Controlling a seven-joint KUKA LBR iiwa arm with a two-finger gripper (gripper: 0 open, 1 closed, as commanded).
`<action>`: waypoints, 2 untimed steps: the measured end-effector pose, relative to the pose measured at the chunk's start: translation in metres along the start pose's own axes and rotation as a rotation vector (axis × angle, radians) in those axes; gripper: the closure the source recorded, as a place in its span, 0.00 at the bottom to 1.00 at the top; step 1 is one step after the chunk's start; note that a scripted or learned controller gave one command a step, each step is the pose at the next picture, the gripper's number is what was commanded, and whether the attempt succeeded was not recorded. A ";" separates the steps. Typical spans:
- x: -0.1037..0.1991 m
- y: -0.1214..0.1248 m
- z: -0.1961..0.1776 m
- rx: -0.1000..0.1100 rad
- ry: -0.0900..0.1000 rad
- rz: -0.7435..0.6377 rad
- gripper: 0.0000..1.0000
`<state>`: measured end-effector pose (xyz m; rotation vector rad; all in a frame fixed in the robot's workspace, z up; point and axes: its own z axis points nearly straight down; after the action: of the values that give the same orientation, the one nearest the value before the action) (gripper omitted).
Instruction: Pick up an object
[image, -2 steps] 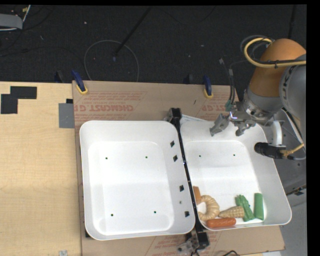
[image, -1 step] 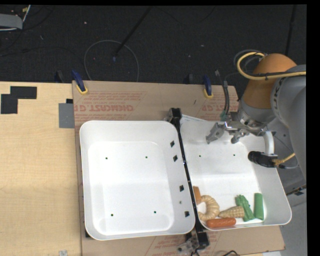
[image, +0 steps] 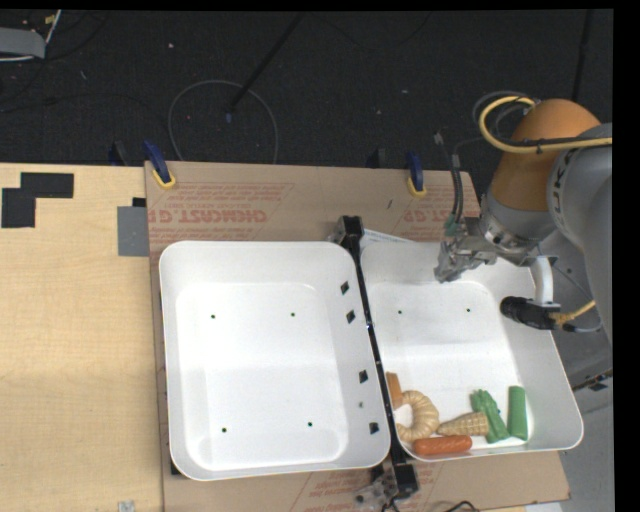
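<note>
My gripper hangs over the far end of the right bin, near its back wall, with nothing visible in it. The bin's objects lie clustered at its near end, well away from the gripper: a tan ridged curved piece, a red-orange sausage shape, a tan cone, a dark green leafy piece and a light green stick. A small brown piece lies against the divider beside the curved piece.
The left bin sits beside the right one, joined by a black clip strip. Both rest on a cardboard sheet clamped at the back. A wooden bench top extends to the left.
</note>
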<state>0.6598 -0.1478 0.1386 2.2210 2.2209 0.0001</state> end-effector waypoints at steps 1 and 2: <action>-0.003 0.004 -0.043 -0.003 0.000 0.001 1.00; -0.007 0.003 -0.086 -0.003 0.000 0.001 1.00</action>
<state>0.6627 -0.1543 0.2243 2.2210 2.2181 0.0027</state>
